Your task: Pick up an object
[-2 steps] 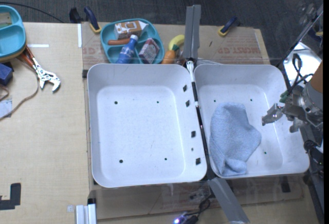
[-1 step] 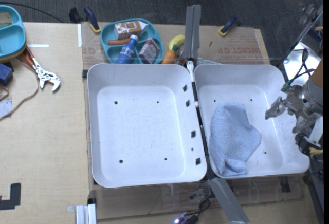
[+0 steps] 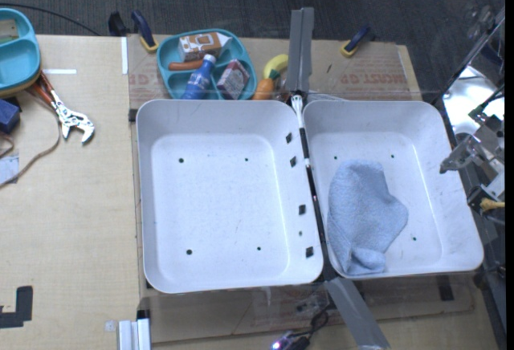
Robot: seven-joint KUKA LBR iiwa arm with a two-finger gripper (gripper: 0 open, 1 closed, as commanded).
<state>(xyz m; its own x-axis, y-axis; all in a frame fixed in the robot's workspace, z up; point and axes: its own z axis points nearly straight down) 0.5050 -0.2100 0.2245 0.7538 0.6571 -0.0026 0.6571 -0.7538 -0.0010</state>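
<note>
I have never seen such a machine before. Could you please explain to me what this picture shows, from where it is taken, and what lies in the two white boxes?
The picture comes from one camera fixed above a workbench, looking down at a slant. Two shallow white bins sit side by side. The right bin holds a crumpled grey-blue cloth; the left bin shows just its white floor. At the right edge you see part of a robot arm with its gripper near the right bin's rim; it is too unclear to tell what it holds. Its job is to pick up an object. Behind the bins stands a blue tray with small items, including a blue bottle. A wrench lies on the table at the left.
</note>
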